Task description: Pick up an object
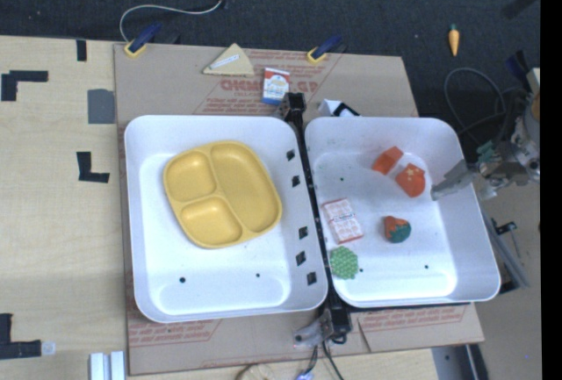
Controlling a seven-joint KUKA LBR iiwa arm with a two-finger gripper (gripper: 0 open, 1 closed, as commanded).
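Nearest the lens sit the two white bins, the left bin (145, 229) and the right bin (439, 277), pressed side by side. The left one carries a yellow plate (221, 192) with three wells, too broad and flat for an easy grasp.

The arm (514, 161) reaches in over the right bin's far-right rim, and its gripper (450, 183) hangs at that rim. Whether the gripper is open or closed I cannot tell, and nothing is visibly held.

The likely targets all lie in the right bin:
- a flat packet (342, 221) near the left wall
- an orange block (387, 161)
- an orange lump (411, 181) just beside the block and closest to the gripper
- an orange-green toy (396, 229), apart from the rest
- a green ball (343, 262) near the packet's lower end

The step in hand looks like the approach, before any descent.

To do it well, I would choose a piece that stands clear. The toy has free floor on every side. The lump is nearer, but a descent there could nudge the block beside it. The packet lies too flat to grip, and the ball may roll. Centre over the chosen piece, keep off the bin wall, descend straight, and close only once the piece is bracketed.
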